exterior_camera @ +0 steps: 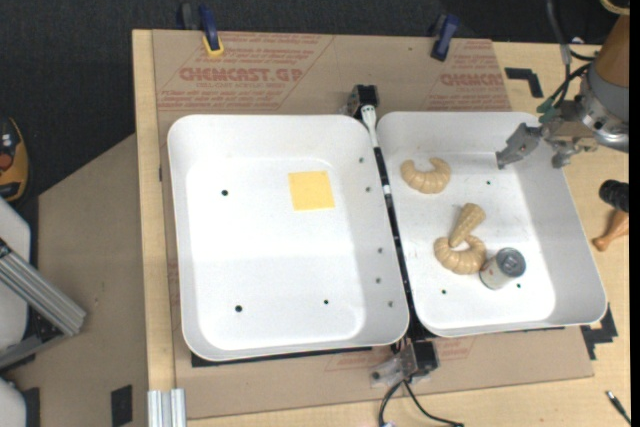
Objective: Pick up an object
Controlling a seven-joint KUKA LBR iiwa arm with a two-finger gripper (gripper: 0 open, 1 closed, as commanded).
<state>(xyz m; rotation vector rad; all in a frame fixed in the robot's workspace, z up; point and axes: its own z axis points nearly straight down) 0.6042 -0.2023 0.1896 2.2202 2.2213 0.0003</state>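
Over the right white plastic bin (560, 215) hovers the grey two-finger gripper (522, 147), fingers spread and grasping nothing; left of it lies a tan curved croissant-shaped toy (427, 176).

a robotics lab: clamped board (300, 65), two white bins (200, 245), loose cables (410, 395).

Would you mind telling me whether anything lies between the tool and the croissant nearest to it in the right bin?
Nothing visible does. The tool hangs over the right bin's upper right part, and only bare white floor separates it from the nearest croissant. The other croissants and the can lie lower in the bin, off that line.
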